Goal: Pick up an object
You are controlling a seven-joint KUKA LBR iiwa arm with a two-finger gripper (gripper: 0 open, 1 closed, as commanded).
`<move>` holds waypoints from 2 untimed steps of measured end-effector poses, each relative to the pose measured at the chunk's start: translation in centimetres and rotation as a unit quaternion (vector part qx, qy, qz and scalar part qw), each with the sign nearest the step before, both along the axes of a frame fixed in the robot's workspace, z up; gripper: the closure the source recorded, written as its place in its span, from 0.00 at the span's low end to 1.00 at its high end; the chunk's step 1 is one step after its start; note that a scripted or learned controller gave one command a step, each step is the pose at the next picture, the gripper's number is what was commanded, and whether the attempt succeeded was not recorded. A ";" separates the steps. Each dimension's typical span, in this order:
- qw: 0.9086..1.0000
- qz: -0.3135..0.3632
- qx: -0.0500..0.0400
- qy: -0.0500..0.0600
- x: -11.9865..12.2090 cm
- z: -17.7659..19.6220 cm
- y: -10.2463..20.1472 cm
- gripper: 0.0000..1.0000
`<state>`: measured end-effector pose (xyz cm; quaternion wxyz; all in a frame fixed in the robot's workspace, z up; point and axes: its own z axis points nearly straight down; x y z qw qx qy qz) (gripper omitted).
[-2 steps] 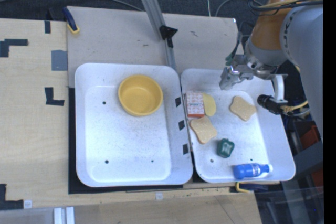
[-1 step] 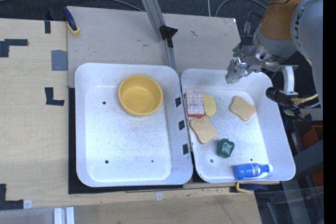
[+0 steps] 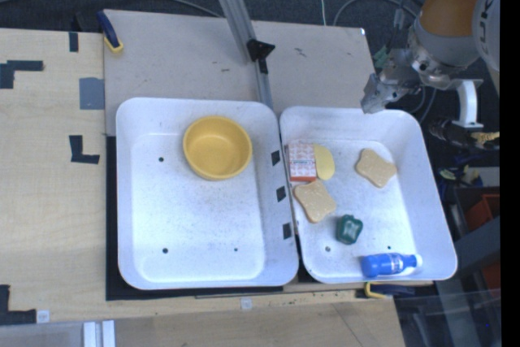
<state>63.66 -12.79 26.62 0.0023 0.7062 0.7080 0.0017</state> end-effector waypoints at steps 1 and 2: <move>1.000 0.001 0.001 0.004 -1.4 -1.5 4.5 1.00; 1.000 0.000 0.000 0.004 -4.0 -1.4 9.5 1.00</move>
